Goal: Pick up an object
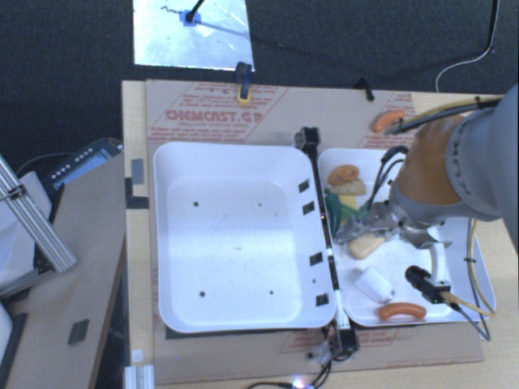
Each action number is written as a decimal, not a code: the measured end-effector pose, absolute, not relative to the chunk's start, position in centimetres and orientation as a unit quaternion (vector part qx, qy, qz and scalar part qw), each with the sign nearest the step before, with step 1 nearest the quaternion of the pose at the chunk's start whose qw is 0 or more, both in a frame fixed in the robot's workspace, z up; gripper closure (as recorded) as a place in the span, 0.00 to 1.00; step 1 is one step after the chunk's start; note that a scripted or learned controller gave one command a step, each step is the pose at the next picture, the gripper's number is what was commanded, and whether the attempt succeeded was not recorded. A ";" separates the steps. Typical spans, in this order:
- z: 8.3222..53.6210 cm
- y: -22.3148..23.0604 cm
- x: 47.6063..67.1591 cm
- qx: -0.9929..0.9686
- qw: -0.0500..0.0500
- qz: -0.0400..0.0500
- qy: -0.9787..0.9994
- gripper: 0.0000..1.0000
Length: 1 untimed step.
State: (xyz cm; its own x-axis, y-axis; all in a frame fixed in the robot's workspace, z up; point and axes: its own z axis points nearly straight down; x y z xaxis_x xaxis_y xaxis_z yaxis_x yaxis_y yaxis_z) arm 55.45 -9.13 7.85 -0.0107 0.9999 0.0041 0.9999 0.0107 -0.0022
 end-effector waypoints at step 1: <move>9.5 -9.7 55.5 -0.706 -0.001 -0.001 -0.708 1.00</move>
State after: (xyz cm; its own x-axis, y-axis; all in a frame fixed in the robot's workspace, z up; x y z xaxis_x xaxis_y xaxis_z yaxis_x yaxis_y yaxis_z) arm 55.52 -9.72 9.50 -0.0037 1.0000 -0.0003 1.0000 0.0037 0.0033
